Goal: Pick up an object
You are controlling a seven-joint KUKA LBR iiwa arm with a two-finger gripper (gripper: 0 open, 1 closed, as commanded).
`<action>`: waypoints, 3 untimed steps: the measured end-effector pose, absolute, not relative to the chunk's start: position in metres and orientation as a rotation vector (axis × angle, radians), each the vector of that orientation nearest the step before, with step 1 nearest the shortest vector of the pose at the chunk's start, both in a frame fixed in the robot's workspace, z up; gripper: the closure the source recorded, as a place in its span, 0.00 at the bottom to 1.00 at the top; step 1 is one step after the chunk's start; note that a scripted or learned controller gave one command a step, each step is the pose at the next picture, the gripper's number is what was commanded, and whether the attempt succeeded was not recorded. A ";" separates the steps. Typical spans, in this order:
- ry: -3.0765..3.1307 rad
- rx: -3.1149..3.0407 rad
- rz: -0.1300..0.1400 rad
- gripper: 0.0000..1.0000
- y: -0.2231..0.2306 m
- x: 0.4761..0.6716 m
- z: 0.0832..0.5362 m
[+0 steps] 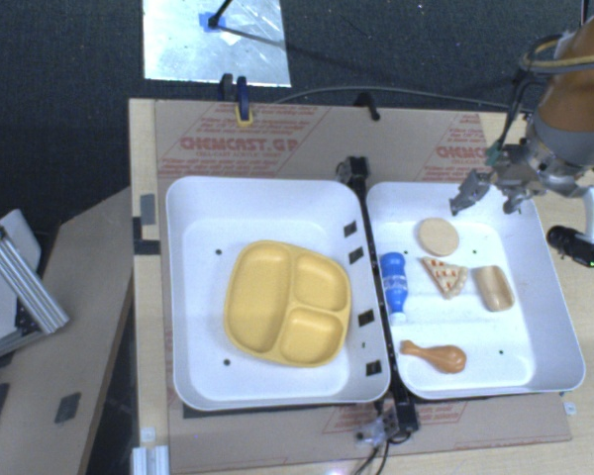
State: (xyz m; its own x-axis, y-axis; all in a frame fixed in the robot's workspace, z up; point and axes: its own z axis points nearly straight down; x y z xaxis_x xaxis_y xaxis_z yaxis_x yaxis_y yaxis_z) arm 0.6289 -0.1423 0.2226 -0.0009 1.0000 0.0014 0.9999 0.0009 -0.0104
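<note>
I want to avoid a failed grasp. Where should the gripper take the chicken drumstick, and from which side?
Judging by shape, grip the drumstick from above at its narrow neck, left of the thick rounded end, fingers closing across its length. It lies flat and apart from the other items.

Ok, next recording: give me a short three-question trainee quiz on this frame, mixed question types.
1. True or false: the yellow plastic divided tray lies in the left white bin.
2. Which item lies nearest the right white bin's front edge? A) blue plastic bottle B) tan toy drumstick C) round beige disc
3. Fill in: the open two-finger gripper hovers over the right bin's ___ edge.

Key: 1 true; 2 B; 3 far.
</note>
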 end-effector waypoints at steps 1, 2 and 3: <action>-2.226 -2.219 -0.001 0.00 -0.142 0.631 0.230; -2.227 -2.215 0.001 0.00 -0.132 0.633 0.177; -2.228 -2.214 0.000 0.00 -0.125 0.634 0.134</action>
